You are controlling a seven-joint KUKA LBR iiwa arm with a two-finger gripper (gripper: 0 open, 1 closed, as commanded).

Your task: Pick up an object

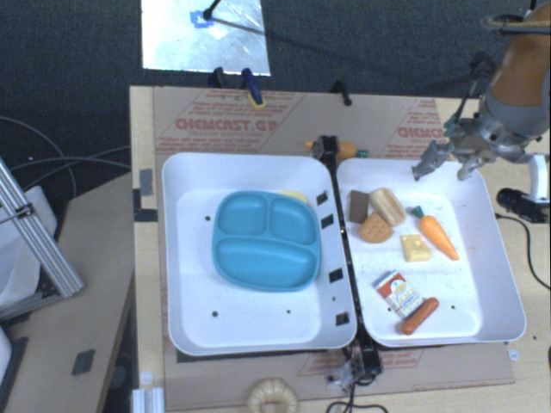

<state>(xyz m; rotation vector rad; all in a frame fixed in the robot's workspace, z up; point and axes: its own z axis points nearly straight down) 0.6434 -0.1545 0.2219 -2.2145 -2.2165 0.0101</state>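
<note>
We see the two shallow white plastic bins [258, 338] filling the bench, the left one bearing a blue three-part plastic plate [265, 239]. The grey arm's two-finger gripper [448, 162] hangs at the right bin's one o'clock rim, fingers spread, pinching nothing. The orange toy carrot [437, 236] lies at three o'clock of the right bin. We judge it light, stiff and somewhat slick; gripping across its thicker middle looks safest. Nearby lie a red toy sausage [419, 316] and a yellow cheese wedge [416, 248].

Shiny foil sheet [205, 22] taped on the dark floor at the upper left, cardboard sheet [232, 119] under everything, and a rope ring [274, 397] sits at the bottom edge.
</note>
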